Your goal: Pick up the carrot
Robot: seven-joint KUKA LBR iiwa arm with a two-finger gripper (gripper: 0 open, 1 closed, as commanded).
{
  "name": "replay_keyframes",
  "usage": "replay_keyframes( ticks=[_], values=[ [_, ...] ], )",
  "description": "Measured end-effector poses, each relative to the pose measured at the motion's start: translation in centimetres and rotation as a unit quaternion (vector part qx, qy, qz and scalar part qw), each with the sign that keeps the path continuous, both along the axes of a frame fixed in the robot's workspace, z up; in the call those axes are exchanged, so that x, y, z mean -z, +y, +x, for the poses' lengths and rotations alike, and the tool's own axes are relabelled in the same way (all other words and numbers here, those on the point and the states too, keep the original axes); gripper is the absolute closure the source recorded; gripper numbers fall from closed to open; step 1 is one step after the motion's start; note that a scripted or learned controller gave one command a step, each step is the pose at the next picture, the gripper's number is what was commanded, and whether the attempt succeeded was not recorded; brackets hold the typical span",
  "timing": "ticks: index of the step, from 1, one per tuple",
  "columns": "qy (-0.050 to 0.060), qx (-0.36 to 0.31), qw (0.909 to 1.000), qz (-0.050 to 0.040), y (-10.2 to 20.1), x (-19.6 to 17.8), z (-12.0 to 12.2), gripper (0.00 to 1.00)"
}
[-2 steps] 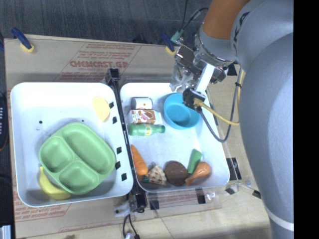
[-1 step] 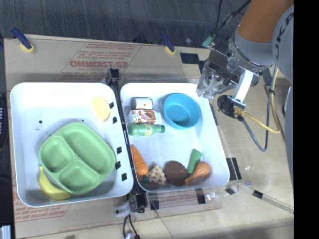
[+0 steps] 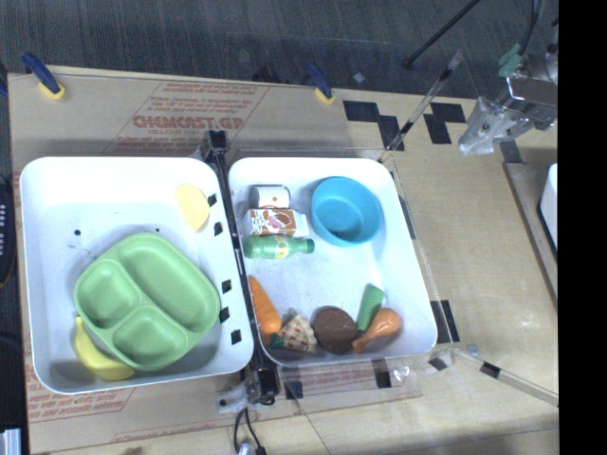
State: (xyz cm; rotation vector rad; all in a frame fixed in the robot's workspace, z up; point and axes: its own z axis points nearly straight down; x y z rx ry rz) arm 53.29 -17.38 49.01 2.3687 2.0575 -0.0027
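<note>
**Carrot sits low in the right bin, gripper way off**

So the carrot (image 3: 265, 307) lies along the left wall of the right bin (image 3: 403, 254), down near the front corner, touching a pizza slice (image 3: 296, 334). The gripper (image 3: 493, 126) is up at the far right, well apart from it, outside the bin. Honestly can't tell its grip state.

light: even, bright | shadows: soft | focus: slightly soft | glare: none
</note>
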Motion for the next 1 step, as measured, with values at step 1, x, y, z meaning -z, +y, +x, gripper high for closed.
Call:
replay_keyframes(
  ticks=[1],
  values=[
    [0.009,0.061,0.9981,0.0038,-0.61,20.13,-0.83,1.00]
  ],
)
